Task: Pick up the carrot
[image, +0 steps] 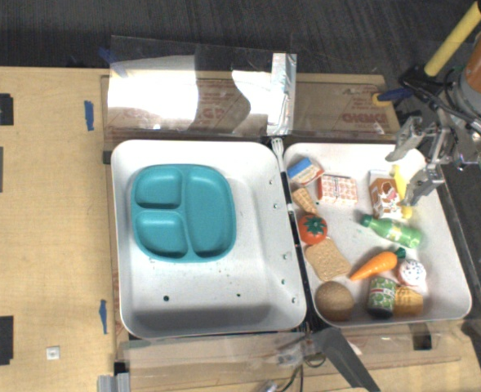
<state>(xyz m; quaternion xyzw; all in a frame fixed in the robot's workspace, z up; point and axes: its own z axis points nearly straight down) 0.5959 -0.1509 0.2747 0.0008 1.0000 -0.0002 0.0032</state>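
Note:
The orange carrot [375,265] with a green top lies in the right bin [456,256], at its near right, tilted up toward the right. It rests between a green bottle [393,231] and a small can [381,295]. My gripper [414,166] hangs over the far right corner of that bin, well beyond the carrot and apart from it. Its fingers look open with nothing held; a yellow item [400,182] lies just under them.
The right bin also holds a tomato [312,229], a cracker [328,258], a brown ball [335,299], a red and white box [338,189], a brown packet [383,196] and a white speckled piece [411,272]. A teal divided plate [183,211] sits in the left bin [216,300].

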